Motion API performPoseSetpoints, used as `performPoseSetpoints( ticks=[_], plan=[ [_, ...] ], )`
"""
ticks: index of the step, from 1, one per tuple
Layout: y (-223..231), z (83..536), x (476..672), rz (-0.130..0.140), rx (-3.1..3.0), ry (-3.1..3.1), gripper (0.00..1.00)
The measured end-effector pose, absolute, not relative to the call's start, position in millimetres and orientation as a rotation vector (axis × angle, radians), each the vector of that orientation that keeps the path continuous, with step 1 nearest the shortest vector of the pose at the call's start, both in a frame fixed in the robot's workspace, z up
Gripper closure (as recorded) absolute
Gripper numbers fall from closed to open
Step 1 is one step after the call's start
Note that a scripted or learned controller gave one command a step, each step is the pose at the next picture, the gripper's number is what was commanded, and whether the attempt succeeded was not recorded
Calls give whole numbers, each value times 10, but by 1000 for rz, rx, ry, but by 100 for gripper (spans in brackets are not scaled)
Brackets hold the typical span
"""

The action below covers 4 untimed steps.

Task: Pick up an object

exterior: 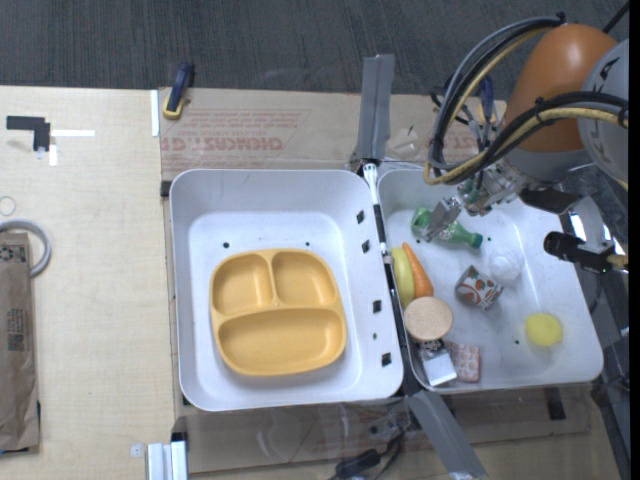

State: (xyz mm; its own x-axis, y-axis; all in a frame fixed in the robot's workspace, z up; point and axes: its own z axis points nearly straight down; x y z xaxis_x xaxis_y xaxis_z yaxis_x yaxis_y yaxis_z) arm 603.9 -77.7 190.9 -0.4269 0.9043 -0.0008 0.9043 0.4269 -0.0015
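1. Where the gripper [437, 220] hangs, over the upper left of the right bin [575, 368], a green object [462, 234] lies directly under and beside it. Whether the tool is spread or closed cannot be told; cables and wrist hardware crowd it, and nothing is visibly held.
2. Green object: small, moulded, probably light hard plastic. Judged stiff and somewhat slick; best taken across its narrow width, near the middle.
3. Toy carrot [420, 271] with a yellow piece [403, 271] touching it, against the bin's left wall. Likely light and rigid; the wall leaves poor room for a finger on that side.
4. Tan disc [428, 318], just below the carrot. Flat and broad; judged awkward from above unless caught by its edges.
5. Patterned cup-like item [479, 289], mid-bin, tilted. Probably light, may roll when nudged.
6. White lump [503, 263], near the cup. Hard to read against the white floor; possibly soft.
7. Yellow ball [544, 330], lower right, standing well apart from the rest. Round, likely to squirt out; grip through its centre.
8. Small packets [452, 363] at the lower left corner. Flat, low, hard to get under.
9. Left bin [200, 268] holds a yellow divided tray [279, 312]; wide and shallow, judged too broad to span.
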Motion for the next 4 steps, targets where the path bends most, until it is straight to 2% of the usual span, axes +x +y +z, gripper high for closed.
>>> performPoseSetpoints(
  ticks=[1,2,3,4],
  plan=[
    [-1082,1444,5450,4,-2058,-2372,0],
    [-1144,910,5145,3,-2112,-2324,0],
    [-1008,908,4834,5,-2509,-1886,0],
    [-1113,911,5669,6,-2729,-1556,0]
  ],
)
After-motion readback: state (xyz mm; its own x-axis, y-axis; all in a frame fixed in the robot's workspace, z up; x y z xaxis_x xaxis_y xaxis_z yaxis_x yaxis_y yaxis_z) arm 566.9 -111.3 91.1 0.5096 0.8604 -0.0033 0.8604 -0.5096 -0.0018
